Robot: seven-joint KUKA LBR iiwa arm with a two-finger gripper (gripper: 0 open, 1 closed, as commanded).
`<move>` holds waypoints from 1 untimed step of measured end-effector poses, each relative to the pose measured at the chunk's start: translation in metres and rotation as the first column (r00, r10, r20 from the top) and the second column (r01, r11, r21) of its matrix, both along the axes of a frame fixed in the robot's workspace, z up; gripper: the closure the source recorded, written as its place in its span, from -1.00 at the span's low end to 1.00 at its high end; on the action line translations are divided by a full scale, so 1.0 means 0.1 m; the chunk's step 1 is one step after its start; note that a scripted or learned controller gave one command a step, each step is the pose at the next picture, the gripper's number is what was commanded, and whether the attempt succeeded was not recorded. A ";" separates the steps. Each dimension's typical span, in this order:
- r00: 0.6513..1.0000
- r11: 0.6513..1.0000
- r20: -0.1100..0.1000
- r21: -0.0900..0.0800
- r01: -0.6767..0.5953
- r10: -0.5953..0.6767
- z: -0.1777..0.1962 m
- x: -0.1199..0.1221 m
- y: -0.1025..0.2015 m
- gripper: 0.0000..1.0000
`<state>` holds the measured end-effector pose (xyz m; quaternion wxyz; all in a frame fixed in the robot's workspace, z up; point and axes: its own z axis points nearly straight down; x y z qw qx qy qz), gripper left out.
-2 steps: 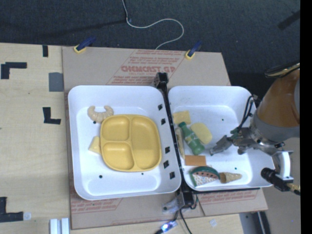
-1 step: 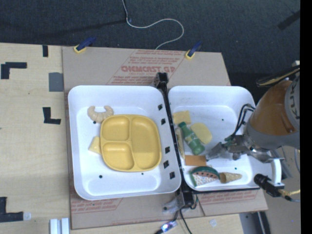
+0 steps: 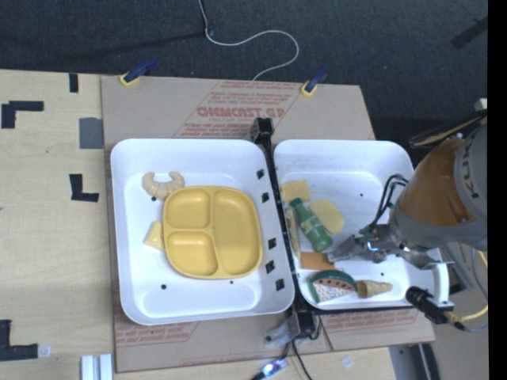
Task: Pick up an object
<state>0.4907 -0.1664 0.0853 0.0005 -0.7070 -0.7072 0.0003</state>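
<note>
We are seeing the gripper (image 3: 342,249) reaching beside the green bottle (image 3: 310,224); grasp state we cannot tell. Crowded neighbours are risking a glancing, failed pick.

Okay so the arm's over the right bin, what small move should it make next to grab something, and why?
Probably ease the tool a little toward the green bottle and lower onto it. The tool hangs just beside the bottle's lower end, nothing shows between its tips, and the bottle lies on the right bin floor as the nearest object.
</note>
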 end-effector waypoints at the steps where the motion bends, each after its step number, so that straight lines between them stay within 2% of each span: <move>1: 1.000 1.000 0.002 -0.001 -0.001 0.001 0.11 0.00 0.00 1.00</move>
